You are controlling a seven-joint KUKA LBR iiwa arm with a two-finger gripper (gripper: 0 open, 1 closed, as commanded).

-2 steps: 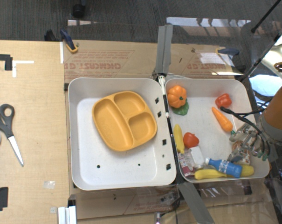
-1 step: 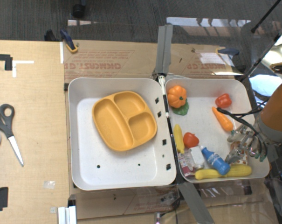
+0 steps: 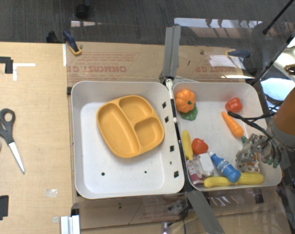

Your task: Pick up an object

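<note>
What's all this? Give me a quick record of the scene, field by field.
left bin: one yellow divided plate
right bin: toy pumpkin, carrot, blue bottle, corn cob, other small toys
claw: low over the right bin's right side, near the carrot
on the bench: scissors, left of the bins

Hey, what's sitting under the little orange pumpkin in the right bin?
A green piece pokes out beneath the orange pumpkin, resting on the right bin floor near its top left corner. The pumpkin covers most of it, so its full shape is hidden.
</note>
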